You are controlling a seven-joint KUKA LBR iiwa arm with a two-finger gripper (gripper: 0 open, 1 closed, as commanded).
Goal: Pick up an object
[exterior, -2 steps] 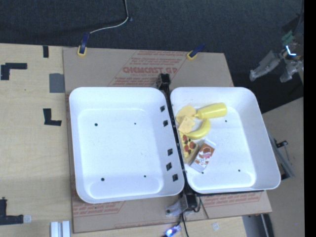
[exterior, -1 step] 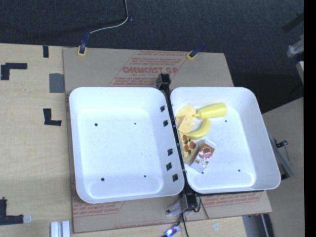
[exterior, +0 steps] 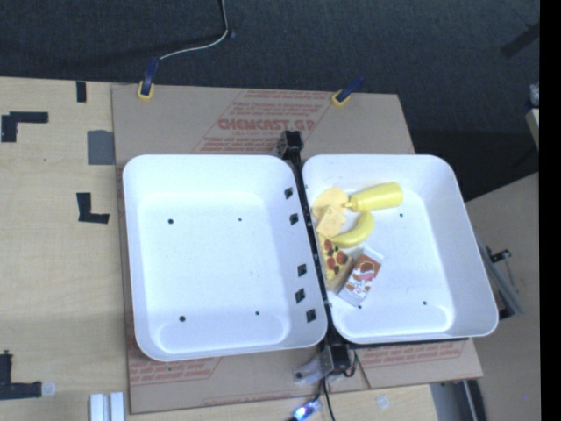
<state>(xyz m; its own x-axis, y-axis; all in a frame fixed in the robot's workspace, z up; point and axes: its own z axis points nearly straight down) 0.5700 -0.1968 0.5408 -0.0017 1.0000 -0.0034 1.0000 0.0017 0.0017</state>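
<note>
The right bin (exterior: 438, 261) holds a small pile against its left wall. A yellow bottle-shaped item (exterior: 377, 197) lies on its side at the top of the pile. Under it curves a yellow banana (exterior: 355, 231), next to a pale yellow flat piece (exterior: 328, 210). Lower down lies a small packet (exterior: 361, 276) with red and white print, tilted, beside a strip with red dots (exterior: 335, 259).
The left bin (exterior: 210, 261) sits beside the right one, joined along a black clipped seam (exterior: 302, 235). Both rest on a cardboard sheet (exterior: 263, 121) over a wooden bench. A white cable (exterior: 202, 46) runs across the dark floor behind.
</note>
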